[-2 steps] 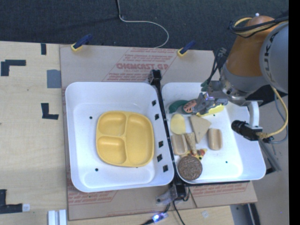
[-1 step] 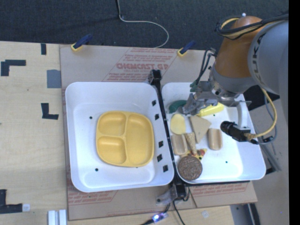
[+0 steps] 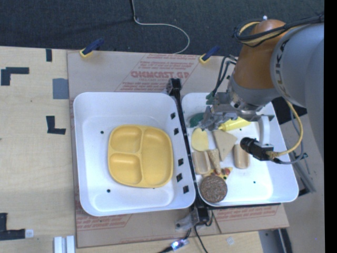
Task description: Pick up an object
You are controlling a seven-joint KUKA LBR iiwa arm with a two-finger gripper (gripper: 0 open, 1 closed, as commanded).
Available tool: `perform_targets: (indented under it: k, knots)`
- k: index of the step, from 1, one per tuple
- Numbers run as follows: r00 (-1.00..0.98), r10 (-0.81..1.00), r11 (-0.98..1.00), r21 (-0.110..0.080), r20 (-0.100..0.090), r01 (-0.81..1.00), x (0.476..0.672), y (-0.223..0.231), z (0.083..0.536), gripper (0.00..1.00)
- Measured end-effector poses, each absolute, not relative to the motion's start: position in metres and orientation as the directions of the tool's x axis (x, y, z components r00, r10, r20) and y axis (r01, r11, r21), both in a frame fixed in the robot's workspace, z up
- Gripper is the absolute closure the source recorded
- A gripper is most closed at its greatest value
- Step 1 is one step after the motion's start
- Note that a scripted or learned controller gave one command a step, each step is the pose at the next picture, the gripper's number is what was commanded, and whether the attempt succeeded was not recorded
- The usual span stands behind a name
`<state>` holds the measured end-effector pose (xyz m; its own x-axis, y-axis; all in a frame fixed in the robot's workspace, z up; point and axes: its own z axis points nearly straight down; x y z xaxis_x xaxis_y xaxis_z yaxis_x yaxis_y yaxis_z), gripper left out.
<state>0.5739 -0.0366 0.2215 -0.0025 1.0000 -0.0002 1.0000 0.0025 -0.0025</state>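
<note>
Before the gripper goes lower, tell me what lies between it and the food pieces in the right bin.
Nothing visible does. The gripper hangs directly over the right bin, above the green piece and the pale yellow round piece. The arm covers the bin's upper part, so anything beneath it cannot be judged.

two shallow white bins sit side by side on a brown cardboard sheet (image 3: pixel 158 73) printed with red lettering. the left bin (image 3: pixel 87 157) carries a yellow divided tray (image 3: pixel 140 155) with three compartments, lying flat near the bin's middle. a black divider strip (image 3: pixel 181 136) runs between the left bin and the right bin (image 3: pixel 284 186). two clips with blue and yellow parts (one at each far corner) pinch the cardboard: one at the left (image 3: pixel 91 48), one at the right (image 3: pixel 209 53). a thin white cable (image 3: pixel 158 24) loops across the dark carpet (image 3: pixel 63 15) beyond the bench. black marks (image 3: pixel 14 74) dot the pale wooden benchtop (image 3: pixel 31 167).
</note>
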Motion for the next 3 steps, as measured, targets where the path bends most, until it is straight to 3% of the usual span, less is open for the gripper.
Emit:
perform_targets:
  k: [2,3]
  knots:
    - [-0.002,1.0,0.002,-0.002,-0.001,1.0,0.577,-0.049,0.216,1.0]
    - [-0.002,1.0,0.002,-0.001,0.001,1.0,0.567,-0.041,0.232,1.0]
